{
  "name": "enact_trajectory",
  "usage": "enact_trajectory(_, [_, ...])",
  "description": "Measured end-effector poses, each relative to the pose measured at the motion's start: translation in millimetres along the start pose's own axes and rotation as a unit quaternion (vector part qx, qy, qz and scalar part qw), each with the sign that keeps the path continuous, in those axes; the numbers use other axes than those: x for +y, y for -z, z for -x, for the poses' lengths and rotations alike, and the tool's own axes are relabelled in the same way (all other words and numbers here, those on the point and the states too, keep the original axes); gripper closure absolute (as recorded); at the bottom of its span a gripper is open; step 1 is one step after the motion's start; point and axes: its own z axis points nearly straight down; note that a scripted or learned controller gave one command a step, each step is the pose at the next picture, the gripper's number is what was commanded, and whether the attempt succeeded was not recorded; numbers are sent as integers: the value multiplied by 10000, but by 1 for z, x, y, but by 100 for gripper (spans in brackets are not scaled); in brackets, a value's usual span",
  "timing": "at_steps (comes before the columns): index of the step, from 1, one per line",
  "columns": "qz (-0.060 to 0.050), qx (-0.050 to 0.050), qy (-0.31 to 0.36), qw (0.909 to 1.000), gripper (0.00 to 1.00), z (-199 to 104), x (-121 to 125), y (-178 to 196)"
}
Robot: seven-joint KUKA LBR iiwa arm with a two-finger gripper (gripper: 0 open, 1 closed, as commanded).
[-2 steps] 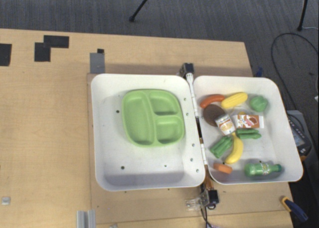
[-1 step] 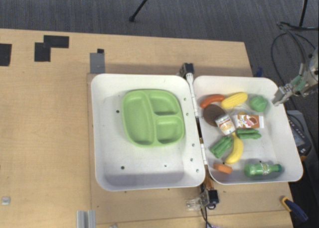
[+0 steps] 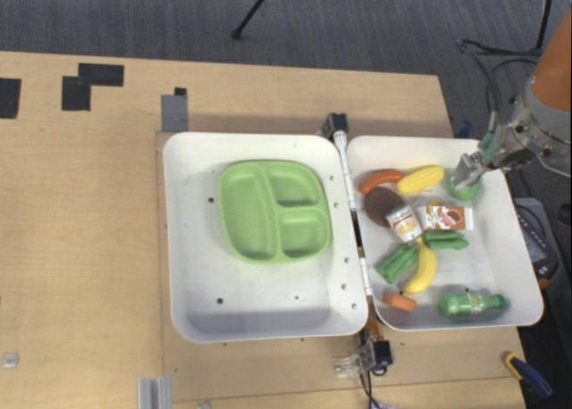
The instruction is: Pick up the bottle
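The bottle point(image 3: 471, 304) is green with a label and lies on its side in the front right corner of the right bin point(image 3: 509, 220). My gripper point(image 3: 472, 171) hangs over the back right part of that bin, well behind the bottle and apart from it. A small green shape sits just below the gripper's tip; I cannot tell whether it is part of the gripper or a toy. Nothing is visibly held.
Several toy foods crowd the right bin: a yellow piece point(image 3: 420, 179), a brown piece point(image 3: 382, 200), a red-and-white carton point(image 3: 445, 217), a banana point(image 3: 422, 271) and green vegetables point(image 3: 396, 262). A green divided plate point(image 3: 275, 211) lies in the left bin point(image 3: 192, 246).
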Motion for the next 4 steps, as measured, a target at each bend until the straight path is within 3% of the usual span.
enact_trajectory(1, [10,-17,457,9990,100,22,-53,62])
enact_trajectory(2, [-2,-2,-1108,9938,100,-17,-50,8])
enact_trajectory(3, [4,-18,-644,9979,100,79,-82,16])
enact_trajectory(4, [-10,2,-2683,9633,100,25,-64,-10])
